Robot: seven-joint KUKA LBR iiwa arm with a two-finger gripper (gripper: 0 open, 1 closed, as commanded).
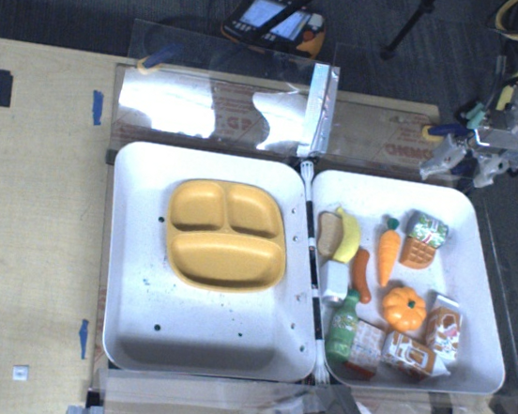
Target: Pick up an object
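Several toy foods, among them the carrot (387,251) and pumpkin (405,308), lie crowded in your right bin (486,279), while the gripper (473,163) hovers beyond its far right corner, jaws spread and empty, probably waiting to descend.

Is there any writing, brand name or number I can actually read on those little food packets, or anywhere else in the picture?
None can be read.
Boxes at the near edge of the right bin: the small carton and the packets bear print, too small and blurred.
Green bottle: label blurred.
Handheld screen beyond the bins: lit, but illegible.
Clear panel behind the left bin: faint marks lost in glare.
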